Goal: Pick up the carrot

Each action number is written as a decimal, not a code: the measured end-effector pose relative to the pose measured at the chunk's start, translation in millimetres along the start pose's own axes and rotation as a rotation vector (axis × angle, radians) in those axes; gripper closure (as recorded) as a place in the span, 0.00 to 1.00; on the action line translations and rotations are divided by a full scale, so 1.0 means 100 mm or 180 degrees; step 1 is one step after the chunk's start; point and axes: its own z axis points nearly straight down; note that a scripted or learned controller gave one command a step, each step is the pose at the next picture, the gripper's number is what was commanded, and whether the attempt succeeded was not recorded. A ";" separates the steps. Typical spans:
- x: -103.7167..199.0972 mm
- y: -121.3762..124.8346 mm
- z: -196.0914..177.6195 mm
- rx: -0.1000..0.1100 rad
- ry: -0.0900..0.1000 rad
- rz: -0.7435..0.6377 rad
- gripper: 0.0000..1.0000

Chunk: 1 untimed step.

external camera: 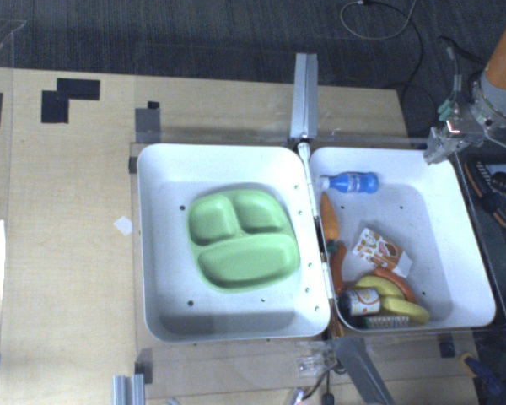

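Seen from above at a slant: a pale wooden desk (67,251) carrying two shallow white bins side by side. In the left bin (164,310), a green divided plate (240,237) lying flat near the middle. In the right bin (460,268), a clutter along the left wall and near corner.

At the far right corner of the right bin, just above its rim, the grey arm (502,91) with the orange band, ending in the pincer (443,142). Too small and blurred to tell whether apart or together; nothing visible in it.

Inside the right bin, largest first: a blue bottle (352,182) on its side near the far wall, a yellow banana (392,298) at the near edge, a printed packet (379,251) in the middle, a small can (360,304) beside the banana.

Then the carrot (329,216): orange, slim, lying just beside the dividing wall between the bins, below the bottle, apart from it by a narrow gap. Long axis roughly parallel to that wall, running from far to near, lower end close to a reddish thing (338,260) that cannot be identified.

Judged from this: carrot well apart from the pincer, across the bin to the left and nearer the camera. Likely need for a sideways travel over the bottle, then a descent with the closing direction set across the carrot's width. Tight room on the wall side.
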 end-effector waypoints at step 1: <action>-0.14 -0.24 -0.94 -0.0008 -0.0002 -0.0356 1.00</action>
